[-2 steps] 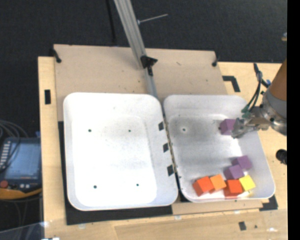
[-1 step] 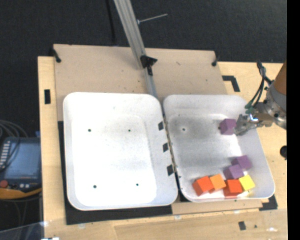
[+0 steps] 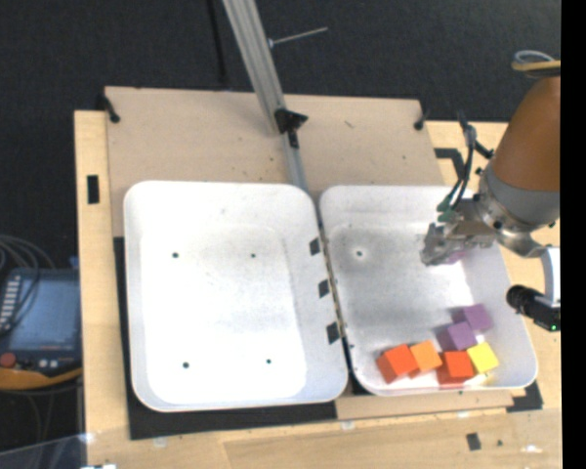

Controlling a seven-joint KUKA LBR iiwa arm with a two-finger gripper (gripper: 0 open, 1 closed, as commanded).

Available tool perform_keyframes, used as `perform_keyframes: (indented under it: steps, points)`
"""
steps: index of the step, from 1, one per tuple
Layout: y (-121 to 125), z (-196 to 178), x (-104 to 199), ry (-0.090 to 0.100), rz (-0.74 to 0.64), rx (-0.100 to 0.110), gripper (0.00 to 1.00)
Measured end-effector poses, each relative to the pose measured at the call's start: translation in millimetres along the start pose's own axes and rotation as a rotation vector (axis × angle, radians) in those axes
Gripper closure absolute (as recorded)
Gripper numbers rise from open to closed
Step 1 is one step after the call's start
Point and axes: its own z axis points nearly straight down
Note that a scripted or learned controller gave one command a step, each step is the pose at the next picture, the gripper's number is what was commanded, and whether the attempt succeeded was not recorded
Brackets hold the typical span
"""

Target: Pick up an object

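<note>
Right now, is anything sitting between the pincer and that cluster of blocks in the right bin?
Nothing visible. The pincer hangs over bare floor of the right bin; the blocks lie clustered at its near edge, with open white floor between.

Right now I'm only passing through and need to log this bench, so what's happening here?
A grey arm with an orange band reaches in from the right, its gripper low over the right bin, near the bin's upper right part. A bit of purple shows at its tip, but whether it is gripping anything is unclear. A cluster of blocks lies in that bin's near right corner: two purple blocks, several orange blocks and a yellow block. The left bin sits alongside.
</note>
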Motion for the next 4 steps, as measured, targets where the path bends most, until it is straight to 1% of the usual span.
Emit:
perform_keyframes:
  steps: [1,2,3,4]
  points:
    - [-7,-3,43,0.001,0.001,0.001,1.0]
    - [-7,6,102,0.001,0.0,0.002,1.0]
    - [-5,4,163,0.001,-0.002,0.001,1.0]
    - [-9,13,221,0.001,0.0,0.004,1.0]
